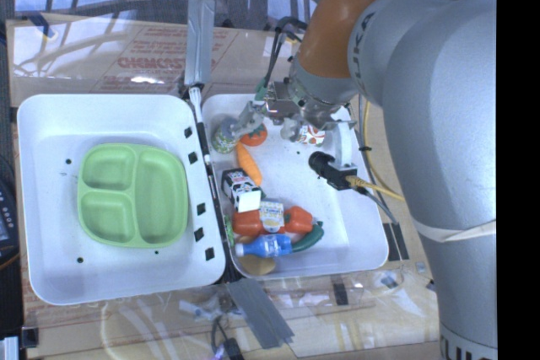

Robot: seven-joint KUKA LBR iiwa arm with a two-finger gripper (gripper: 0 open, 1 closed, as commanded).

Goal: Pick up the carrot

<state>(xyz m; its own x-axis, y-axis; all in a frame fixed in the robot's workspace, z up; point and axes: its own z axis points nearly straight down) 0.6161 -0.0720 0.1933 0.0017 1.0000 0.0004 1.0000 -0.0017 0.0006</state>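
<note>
A green divided plate [133,195] lies in the middle of the left bin [51,265]. In the right bin [371,244], the carrot [248,163] lies near the left wall, just below a small red-orange item [254,135] at the far left corner. Nearer the front left corner sits a cluster: a black-and-white box [240,185], a red bottle with a label [270,219] and a blue bottle [267,246]. The gripper [283,115] hangs over the bin's far edge, up and right of the carrot; whether its fingers are apart or together cannot be told.
</note>
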